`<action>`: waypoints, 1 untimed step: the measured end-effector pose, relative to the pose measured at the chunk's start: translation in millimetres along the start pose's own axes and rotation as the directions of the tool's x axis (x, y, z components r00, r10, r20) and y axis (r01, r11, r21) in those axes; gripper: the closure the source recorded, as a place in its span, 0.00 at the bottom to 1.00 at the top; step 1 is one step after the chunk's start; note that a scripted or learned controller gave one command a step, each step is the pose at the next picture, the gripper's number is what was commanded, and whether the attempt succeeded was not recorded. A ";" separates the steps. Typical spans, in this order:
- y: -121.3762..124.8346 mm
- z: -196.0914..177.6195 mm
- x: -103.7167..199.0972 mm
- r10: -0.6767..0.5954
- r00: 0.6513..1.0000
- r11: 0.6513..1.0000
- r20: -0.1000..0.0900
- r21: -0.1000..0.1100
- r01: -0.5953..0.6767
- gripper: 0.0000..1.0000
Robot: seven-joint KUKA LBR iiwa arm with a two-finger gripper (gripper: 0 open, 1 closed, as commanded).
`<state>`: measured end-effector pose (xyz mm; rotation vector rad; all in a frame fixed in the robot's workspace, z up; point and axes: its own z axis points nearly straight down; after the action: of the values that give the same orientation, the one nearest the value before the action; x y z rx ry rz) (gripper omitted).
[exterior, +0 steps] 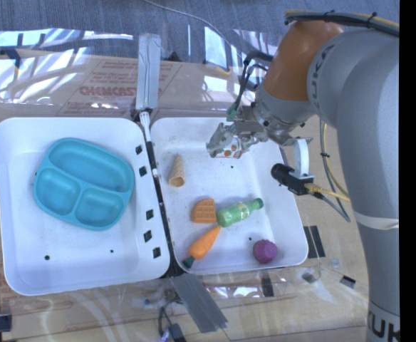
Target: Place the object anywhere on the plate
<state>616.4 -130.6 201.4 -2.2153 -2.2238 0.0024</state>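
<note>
The blue three-compartment plate (83,184) lies in the left bin (23,262). My gripper (226,145) hangs over the back of the right bin (286,191), far to the right of the plate. A small white piece with red spots (229,151) shows right at the gripper's tip; whether it is held is unclear. In the right bin lie a tan cone (176,170), an orange waffle piece (204,211), a green bottle (238,211), a carrot (204,244) and a purple item (265,250).
A ridge with black clips (151,191) divides the two bins. A cardboard sheet (94,84) lies behind the left bin. The grey arm (350,120) and its cables (329,191) cover the right bin's right side.
</note>
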 end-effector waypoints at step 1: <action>-9.7 11.2 72.0 -0.008 1.000 1.000 0.000 0.003 0.008 1.00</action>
<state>606.3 -58.7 190.3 -2.2041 -2.2311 0.0056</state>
